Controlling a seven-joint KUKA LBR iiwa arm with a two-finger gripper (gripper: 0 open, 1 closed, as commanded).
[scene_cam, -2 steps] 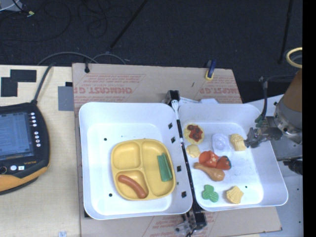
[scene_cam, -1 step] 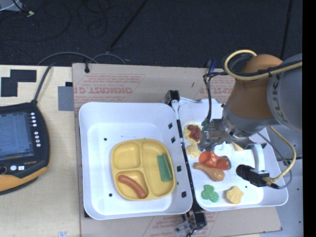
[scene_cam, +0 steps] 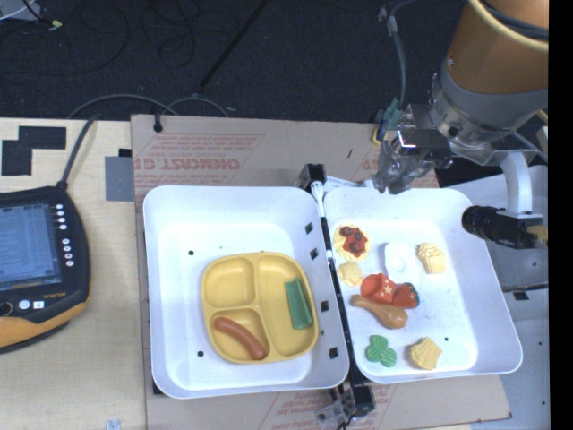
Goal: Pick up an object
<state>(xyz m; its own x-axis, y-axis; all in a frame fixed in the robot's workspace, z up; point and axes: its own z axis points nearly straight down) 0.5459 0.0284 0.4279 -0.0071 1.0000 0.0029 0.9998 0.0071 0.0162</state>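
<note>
So the gripper (scene_cam: pixel 394 179) hangs over the back edge of the right bin (scene_cam: pixel 488 330), up near the far left corner of it, and honestly I can't tell how it's set, it's just a dark blur at that spot. Nothing visible in it.

All the pickable stuff sits lower in that right bin: a little pizza slice thing (scene_cam: pixel 352 239) nearest the gripper, a pale biscuit-looking bit (scene_cam: pixel 350 273) just below it, a white piece (scene_cam: pixel 397 259) in the middle, a yellow ridged piece (scene_cam: pixel 431 258) to its right. Then a red pepper-ish lump (scene_cam: pixel 380 288) touching a dark-and-red bit (scene_cam: pixel 406 296), with a brown drumstick (scene_cam: pixel 380 310) right under them. At the front there's a green leafy toy (scene_cam: pixel 381 352) and another yellow ridged chunk (scene_cam: pixel 424 354).

Left bin (scene_cam: pixel 170 240) holds a yellow divided tray (scene_cam: pixel 219 280) with a sausage (scene_cam: pixel 240 337) and a green stick (scene_cam: pixel 298 303) in it. A teach pendant (scene_cam: pixel 40 258) lies off to the left on the tabletop (scene_cam: pixel 54 374).
</note>
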